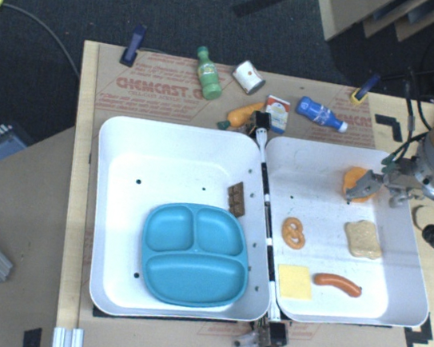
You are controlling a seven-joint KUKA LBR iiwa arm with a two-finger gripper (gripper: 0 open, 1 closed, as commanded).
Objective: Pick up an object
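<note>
Left bin (pixel 117 194): blue divided plate (pixel 194 254) toward the near edge, small brown block (pixel 236 199) against the right wall. Right bin (pixel 392 300): pretzel (pixel 294 232) and yellow cheese slice (pixel 294 282) near the left wall, sausage (pixel 337 284) by the near edge, bread piece (pixel 364 239) mid-bin, orange piece (pixel 355 182) toward the far right corner. Gripper (pixel 378 188) just beside that orange piece, fingers spread, pinching nothing. Probably a light, rigid toy, possibly slick; best taken across its narrow width, squarely, to stop it squirting out.
</note>
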